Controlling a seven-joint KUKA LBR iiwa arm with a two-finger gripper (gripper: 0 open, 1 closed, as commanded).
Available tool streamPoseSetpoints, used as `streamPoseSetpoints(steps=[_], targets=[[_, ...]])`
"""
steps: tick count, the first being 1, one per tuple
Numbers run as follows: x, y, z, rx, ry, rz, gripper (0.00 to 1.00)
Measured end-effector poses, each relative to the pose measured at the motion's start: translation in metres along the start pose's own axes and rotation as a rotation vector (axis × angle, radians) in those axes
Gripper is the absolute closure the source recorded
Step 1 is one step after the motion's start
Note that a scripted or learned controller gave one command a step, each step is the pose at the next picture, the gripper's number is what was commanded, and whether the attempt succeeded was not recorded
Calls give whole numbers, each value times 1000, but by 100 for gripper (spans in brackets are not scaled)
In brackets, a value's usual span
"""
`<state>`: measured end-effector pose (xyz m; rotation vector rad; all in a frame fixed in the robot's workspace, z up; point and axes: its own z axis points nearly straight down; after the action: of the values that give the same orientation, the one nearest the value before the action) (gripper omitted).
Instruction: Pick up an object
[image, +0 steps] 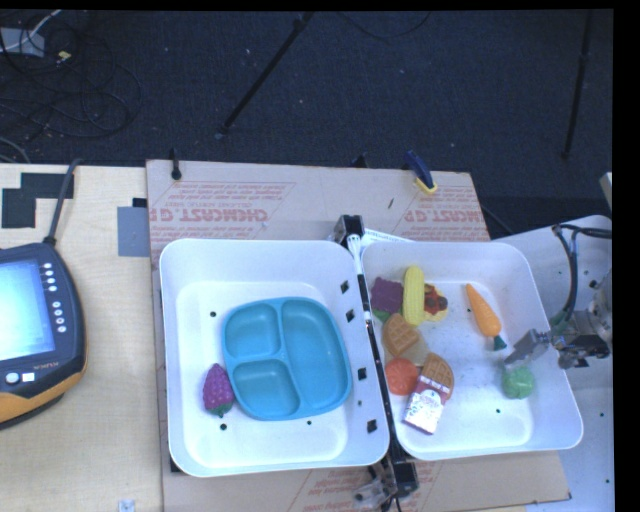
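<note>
White plastic forms the two shallow bins that sit side by side on a cardboard sheet (300, 205) atop a pale wooden bench, seen from above at a slant. At the far left, on the bench, lies a handheld control pendant (35, 335) with a lit screen and an orange rim. The left bin (190, 270) holds a blue sectioned tray (285, 357) with three compartments, and a purple toy bunch of grapes (218, 389) rests just beside the tray's lower left corner. The right bin (545, 290) holds a cluster of toy foods along its left side: a yellow corn cob (413, 294) lying over a dark purple piece (387, 296), a tan waffle (401, 335) below them, a red tomato (401, 377), a brown cookie-like piece (437, 373), and a small red and white carton (424, 411) nearest the front. Further right, an orange carrot (484, 311) lies tilted, apart from the cluster. A green round toy (518, 382) sits near the bin's right wall. The gripper (527, 346) reaches in from the right edge, low over the bin between the carrot's tip and the green toy, just above the latter. Nothing can be seen between its fingers, and whether they are apart or together cannot be told.
</note>
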<state>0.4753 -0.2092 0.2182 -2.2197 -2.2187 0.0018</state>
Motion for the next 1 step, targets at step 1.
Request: streamPoseSetpoints(steps=[1], targets=[[0,27,119,0,1,0,0]])
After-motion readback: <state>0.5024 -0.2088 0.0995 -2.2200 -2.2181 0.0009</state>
